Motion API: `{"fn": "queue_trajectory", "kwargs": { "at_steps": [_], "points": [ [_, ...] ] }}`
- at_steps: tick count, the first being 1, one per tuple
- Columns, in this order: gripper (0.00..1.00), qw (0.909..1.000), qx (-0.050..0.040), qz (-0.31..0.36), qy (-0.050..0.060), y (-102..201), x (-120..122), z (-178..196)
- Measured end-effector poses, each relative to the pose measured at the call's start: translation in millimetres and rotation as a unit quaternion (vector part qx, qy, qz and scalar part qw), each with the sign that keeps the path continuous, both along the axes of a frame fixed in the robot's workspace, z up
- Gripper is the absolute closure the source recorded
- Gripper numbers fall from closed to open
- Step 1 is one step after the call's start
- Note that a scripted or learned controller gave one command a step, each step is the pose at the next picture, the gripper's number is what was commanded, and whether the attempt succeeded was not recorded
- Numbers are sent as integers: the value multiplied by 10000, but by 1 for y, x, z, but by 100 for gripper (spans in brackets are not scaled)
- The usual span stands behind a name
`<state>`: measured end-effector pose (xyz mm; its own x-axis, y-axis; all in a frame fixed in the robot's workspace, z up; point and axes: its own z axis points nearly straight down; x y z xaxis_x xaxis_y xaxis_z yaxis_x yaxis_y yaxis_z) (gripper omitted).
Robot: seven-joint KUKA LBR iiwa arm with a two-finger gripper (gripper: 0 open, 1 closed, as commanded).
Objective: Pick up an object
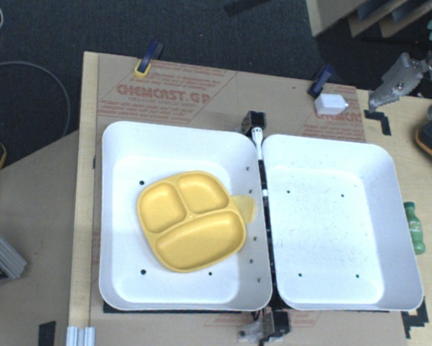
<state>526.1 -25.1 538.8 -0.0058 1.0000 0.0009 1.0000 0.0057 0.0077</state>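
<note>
Plate [190,221] yellow, mid left bin [114,196] | clear of walls

Yellow divided plate [191,221]; white bins [114,196]; tan board [209,91], red lettering.

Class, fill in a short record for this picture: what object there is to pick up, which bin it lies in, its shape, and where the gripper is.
object: yellow divided plate
compartments: three, two small and one large
location: left bin, lying flat near its middle
other bin: right bin, beside the left one, their rims meeting
gripper: gripper at the top right, off the bins, apart from the plate
jaws: state unclear
</note>
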Motion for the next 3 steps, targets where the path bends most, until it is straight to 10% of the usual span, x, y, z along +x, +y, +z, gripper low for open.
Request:
{"fn": "queue_trajectory", "kwargs": {
  "at_steps": [1, 2, 3],
  "points": [
    [0, 10000, 1, -13, 55, 36, -49, -3],
    [100, 10000, -5, -20, 30, 35, -46, 7],
    [100, 10000, -7, -42, 75, 27, -47, -93]
  ]
}}
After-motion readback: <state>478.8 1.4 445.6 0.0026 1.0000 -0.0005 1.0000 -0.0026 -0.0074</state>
